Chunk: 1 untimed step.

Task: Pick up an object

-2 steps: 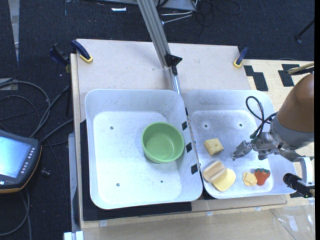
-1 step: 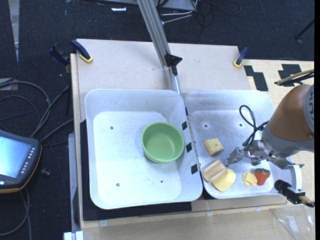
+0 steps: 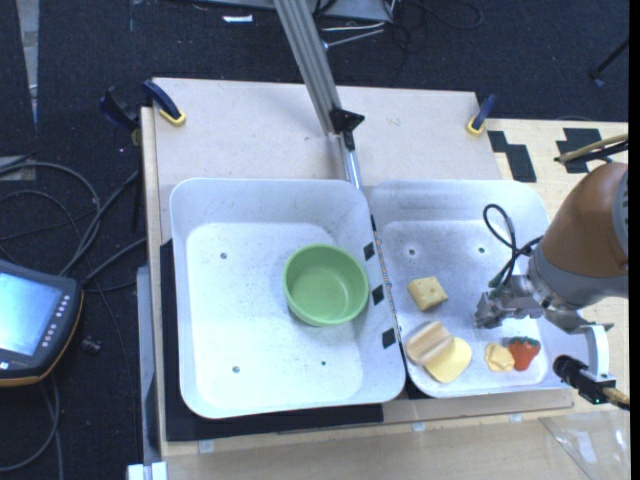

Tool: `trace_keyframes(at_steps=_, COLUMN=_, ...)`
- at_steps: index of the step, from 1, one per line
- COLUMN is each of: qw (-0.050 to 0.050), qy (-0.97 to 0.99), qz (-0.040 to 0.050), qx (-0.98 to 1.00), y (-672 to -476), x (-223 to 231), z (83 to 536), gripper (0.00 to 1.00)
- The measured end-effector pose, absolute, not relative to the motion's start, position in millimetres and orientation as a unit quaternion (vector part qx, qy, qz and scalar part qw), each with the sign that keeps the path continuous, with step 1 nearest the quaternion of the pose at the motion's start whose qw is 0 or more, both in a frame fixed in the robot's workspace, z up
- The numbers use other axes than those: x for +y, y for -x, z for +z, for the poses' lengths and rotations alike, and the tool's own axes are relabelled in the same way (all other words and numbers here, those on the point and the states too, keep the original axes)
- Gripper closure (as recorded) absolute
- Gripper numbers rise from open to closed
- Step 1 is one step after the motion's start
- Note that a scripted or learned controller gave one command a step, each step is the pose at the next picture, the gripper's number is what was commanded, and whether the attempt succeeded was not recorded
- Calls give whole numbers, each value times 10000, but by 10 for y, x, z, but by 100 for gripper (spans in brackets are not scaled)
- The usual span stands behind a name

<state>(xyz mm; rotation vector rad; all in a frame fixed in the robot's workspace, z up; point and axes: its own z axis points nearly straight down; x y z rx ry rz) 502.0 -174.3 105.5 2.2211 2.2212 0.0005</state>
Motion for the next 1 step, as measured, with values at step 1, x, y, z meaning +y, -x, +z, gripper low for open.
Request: trace_keyframes(at_steps=1, qw=20, qy=-7070, qz=12, qx=7072, y=-4939, x=-1737, z=1614, gripper=100)
